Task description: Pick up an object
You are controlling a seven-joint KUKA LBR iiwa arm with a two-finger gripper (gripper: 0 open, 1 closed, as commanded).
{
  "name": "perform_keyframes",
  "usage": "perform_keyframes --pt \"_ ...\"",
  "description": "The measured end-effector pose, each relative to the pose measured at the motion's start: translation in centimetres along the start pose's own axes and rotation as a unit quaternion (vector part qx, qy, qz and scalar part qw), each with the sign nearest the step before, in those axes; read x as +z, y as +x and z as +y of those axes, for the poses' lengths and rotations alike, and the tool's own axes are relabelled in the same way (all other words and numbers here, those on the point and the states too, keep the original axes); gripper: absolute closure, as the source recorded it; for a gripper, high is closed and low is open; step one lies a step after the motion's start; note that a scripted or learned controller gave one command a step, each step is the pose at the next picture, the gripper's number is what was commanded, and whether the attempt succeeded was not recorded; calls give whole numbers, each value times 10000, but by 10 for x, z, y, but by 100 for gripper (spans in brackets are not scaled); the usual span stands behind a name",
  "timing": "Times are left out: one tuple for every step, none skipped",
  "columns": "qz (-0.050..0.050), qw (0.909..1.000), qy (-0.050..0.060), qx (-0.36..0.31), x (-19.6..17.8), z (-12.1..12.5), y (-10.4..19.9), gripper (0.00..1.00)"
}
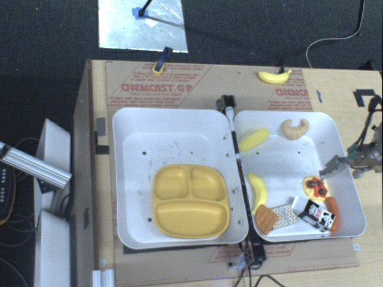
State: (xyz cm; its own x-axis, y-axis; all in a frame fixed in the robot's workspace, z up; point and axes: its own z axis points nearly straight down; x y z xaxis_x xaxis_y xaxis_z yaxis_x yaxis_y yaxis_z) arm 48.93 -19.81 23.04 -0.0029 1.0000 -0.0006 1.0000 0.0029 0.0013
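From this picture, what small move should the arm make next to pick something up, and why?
Probably a short move down and toward the pizza slice. The gripper sits at the right bin's right side, just above that slice, with nothing visible between its fingers. The croissant and bananas lie farther off, so the slice looks the nearest target.
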Motion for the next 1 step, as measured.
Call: perform_keyframes --pt "7 10000 -1 -5 39 104 45 0"
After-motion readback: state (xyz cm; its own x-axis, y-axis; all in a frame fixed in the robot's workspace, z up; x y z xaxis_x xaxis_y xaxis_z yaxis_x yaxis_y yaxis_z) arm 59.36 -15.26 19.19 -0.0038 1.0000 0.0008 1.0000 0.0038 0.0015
